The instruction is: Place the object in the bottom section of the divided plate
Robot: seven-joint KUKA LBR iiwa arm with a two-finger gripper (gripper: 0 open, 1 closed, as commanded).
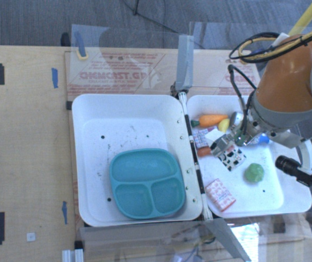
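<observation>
A teal divided plate (145, 183) lies in the left white bin (90, 119), with one wide section on its far side and two smaller ones on its near side; nothing is on it. My gripper (228, 142) hangs low over the left part of the right bin (295, 198). It sits just above a white card with black spots (233, 159) and beside a red-and-white item (201, 141) at the bin's left wall. An orange carrot (213, 119) and a small yellow piece (223, 125) lie just behind the gripper.
A green ball (254, 172) rests in the middle of the right bin. A red-patterned white packet (220, 194) lies near its front. A blue item (263, 140) peeks out under the arm. The bins' shared wall (191, 157) runs between plate and gripper.
</observation>
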